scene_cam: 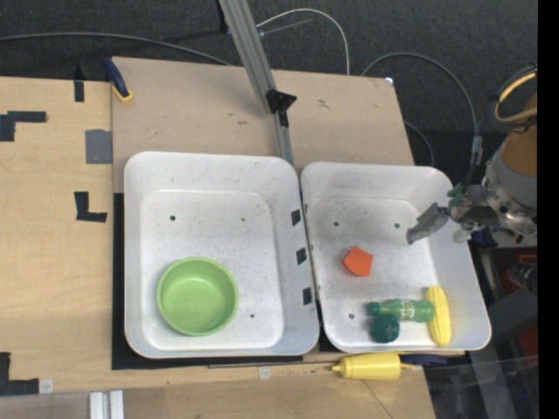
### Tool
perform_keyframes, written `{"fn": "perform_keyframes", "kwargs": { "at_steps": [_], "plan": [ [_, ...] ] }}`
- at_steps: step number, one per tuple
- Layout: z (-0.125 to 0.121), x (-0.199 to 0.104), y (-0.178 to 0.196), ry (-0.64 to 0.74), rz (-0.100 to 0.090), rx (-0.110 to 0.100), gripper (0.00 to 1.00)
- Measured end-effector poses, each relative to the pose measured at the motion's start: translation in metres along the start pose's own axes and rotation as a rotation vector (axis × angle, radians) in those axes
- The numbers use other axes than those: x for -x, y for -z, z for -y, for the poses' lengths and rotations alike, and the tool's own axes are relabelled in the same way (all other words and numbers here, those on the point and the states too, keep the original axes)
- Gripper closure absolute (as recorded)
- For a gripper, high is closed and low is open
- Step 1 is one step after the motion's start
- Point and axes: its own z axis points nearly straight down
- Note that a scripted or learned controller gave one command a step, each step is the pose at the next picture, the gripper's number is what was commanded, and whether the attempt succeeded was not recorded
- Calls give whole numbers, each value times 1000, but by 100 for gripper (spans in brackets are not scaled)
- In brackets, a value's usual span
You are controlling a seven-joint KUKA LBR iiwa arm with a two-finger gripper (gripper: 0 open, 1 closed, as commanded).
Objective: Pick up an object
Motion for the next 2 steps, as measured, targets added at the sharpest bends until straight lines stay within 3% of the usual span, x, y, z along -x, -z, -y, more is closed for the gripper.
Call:
{"fn": "perform_keyframes", "kwargs": {
  "at_steps": [1,2],
  "plan": [
    [0,0,0,0,0,0,0],
    [8,-5,-60,-1,-1,-6,0]
  ]
}}
